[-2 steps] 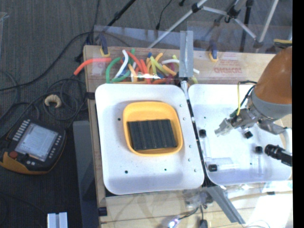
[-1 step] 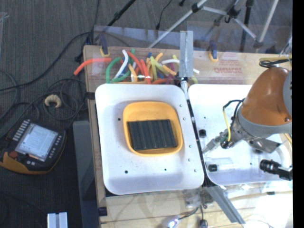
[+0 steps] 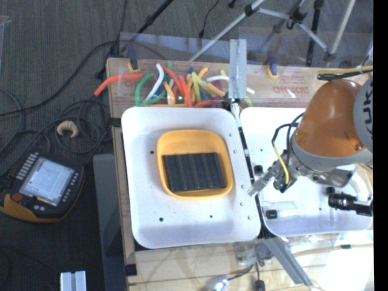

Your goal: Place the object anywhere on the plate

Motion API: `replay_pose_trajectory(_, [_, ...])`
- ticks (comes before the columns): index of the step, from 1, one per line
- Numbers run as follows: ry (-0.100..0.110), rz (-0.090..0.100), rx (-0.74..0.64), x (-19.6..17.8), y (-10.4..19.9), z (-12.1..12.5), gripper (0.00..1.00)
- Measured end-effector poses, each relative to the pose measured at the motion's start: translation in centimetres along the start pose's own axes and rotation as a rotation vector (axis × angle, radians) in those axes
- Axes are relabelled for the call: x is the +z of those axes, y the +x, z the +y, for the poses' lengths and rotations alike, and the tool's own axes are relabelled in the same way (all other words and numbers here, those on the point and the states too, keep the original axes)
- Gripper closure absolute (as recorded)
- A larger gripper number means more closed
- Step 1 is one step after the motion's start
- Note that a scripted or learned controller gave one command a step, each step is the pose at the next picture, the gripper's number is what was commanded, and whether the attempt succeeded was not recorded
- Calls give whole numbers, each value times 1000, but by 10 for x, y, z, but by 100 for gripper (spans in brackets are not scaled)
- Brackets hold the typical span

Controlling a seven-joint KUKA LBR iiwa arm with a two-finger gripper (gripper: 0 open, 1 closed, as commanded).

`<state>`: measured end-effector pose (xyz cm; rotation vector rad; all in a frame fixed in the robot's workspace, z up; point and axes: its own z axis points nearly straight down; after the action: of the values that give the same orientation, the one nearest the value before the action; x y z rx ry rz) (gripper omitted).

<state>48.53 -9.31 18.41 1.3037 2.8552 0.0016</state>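
On the bench: two bins point(image 3: 145, 223), one yellow plate point(image 3: 194, 139); jaws' point(image 3: 262, 183) state cannot be told.

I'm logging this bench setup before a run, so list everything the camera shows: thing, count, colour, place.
Bins: two, white, side by side on the bench.
Plate: one, yellow, squarish, in the left bin.
Ribbed insert: one, dark, lying on the plate.
Flexible tubes: a tangled bunch, red, orange, green, white, yellow, behind the left bin.
Clamps: two or so, yellow-handled, at the bench's back edge.
Teach pendant: one, grey and orange, on the floor to the left.
Cables: several, black, on the floor.
Tripod legs: several, silver, behind the bench.
Arm: one, grey with orange band, over the right bin.
End effector: one, near the divide between bins; what it holds cannot be told.
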Motion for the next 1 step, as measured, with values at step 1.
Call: replay_pose_trajectory(1, [1, 2, -171, 1, -2, 68, 100])
